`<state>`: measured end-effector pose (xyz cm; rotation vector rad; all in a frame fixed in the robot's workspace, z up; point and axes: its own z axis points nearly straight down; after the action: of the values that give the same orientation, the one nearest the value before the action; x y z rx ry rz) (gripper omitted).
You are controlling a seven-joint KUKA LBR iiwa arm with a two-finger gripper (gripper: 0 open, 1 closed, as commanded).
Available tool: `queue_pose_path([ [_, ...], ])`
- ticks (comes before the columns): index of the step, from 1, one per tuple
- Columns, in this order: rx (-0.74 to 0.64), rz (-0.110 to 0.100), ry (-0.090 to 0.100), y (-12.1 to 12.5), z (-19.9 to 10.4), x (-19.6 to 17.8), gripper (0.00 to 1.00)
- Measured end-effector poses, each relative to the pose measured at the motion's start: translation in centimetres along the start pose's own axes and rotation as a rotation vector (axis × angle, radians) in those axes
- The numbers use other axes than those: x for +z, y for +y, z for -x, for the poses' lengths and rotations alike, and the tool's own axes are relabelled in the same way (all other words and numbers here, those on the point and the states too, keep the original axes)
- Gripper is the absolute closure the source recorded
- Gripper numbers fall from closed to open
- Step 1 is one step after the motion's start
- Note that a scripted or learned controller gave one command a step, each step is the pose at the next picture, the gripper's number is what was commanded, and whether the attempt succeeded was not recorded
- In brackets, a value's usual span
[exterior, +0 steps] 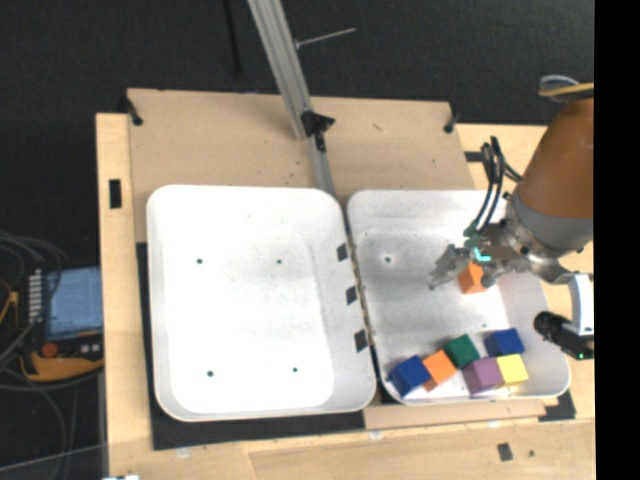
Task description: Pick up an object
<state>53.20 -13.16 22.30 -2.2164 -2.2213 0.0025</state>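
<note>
Gripper [472,266] closes on an orange block [471,280] above the right bin [400,238].

Fingers [448,265] narrowed around the small orange block, which sits between them at the tool's tip, at about 3 o'clock in the frame; whether the block rests on the bin floor or hangs just clear of it cannot be told. Grey arm [560,183] with its orange band enters from 3 o'clock. At 5 o'clock, along the right bin's near wall, six more cubes cluster close together: a blue cube [409,374], an orange cube [439,366], a green cube [461,350], a purple cube [484,374], a yellow cube [513,369] and a second blue cube [504,343]. Left bin [250,298] lies at 9 o'clock, its rim touching the right bin's.
</note>
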Motion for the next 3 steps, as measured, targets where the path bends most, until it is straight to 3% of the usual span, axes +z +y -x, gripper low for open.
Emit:
queue_pose_path([
  [1,0.002,0.005,-0.001,0.1,0.0,-0.2,0.0],
  [3,0.004,0.002,-0.002,-0.6,1.6,8.9,0.0],
])
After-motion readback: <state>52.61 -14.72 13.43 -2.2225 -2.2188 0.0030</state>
